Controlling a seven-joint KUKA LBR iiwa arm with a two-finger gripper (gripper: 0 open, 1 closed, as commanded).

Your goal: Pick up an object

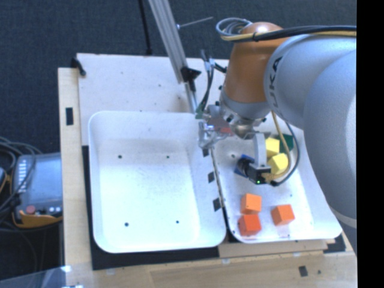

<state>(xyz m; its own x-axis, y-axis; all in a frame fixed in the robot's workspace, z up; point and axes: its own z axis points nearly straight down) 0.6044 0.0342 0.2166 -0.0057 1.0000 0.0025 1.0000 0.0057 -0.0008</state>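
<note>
The jaws are held at frame centre; their state cannot be told. Three orange cubes (251,203) are seen lower right.

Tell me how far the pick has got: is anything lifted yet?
Done: nothing yet; the three orange cubes and the yellow blocks lie in the right shallow white bin. In hand: the two-finger gripper sits low at that bin's left wall, holding nothing I can see. Left: grasp an object and lift it.

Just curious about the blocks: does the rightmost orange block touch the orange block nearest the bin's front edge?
Apart. The camera view shows white bin floor between the rightmost orange block and the front orange block.
</note>
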